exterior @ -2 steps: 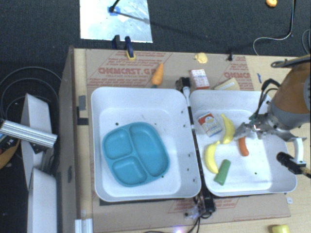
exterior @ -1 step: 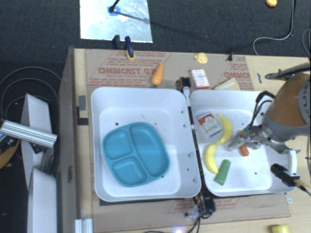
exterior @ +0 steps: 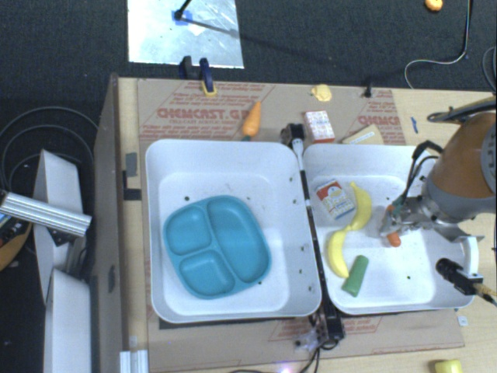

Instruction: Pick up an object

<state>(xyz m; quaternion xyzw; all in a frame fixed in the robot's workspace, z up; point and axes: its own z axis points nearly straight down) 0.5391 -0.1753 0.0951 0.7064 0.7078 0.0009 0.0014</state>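
1. A cardboard-covered tabletop [exterior: 217, 107] at the frame's centre carries two white bins side by side.
2. The left bin [exterior: 225, 158] holds one blue divided plate [exterior: 216, 245].
3. The right bin [exterior: 404, 294] holds one banana [exterior: 347, 228], one green block [exterior: 354, 275] and one small carton [exterior: 335, 199].
4. The gripper [exterior: 394, 225] sits at the right bin's right side, over a small red object [exterior: 394, 240]; whether the jaws are clenched or released I cannot tell.

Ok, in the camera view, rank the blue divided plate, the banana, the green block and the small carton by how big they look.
1. Blue divided plate, largest by far.
2. Banana.
3. Small carton and green block: these look about alike, so I won't rank them.
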